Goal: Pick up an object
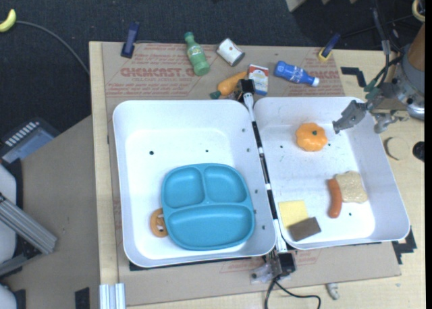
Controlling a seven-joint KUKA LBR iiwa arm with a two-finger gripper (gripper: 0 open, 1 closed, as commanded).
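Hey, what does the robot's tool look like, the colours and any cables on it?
The tool is dull grey metal with two slim, angular fingers on a blocky grey body. Thin dark cables loop above it, and the wrist housing behind is pale grey.

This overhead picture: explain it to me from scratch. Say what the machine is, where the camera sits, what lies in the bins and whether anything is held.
The picture comes from one camera fixed above a bench, looking down at a slant. Two shallow white bins sit side by side. The machine is a robot arm reaching in from the right; its gripper, the two-finger part that grasps, hangs over the right bin near its upper right corner, and nothing is between its fingers. Just left of it lies an orange toy pumpkin. Lower in that bin are a toy sausage, a piece of bread, a yellow block and a brown block. The left bin holds a blue divided plate with a small pretzel at its left edge. Beyond the bins lie a green bottle, a blue bottle and other small toys.
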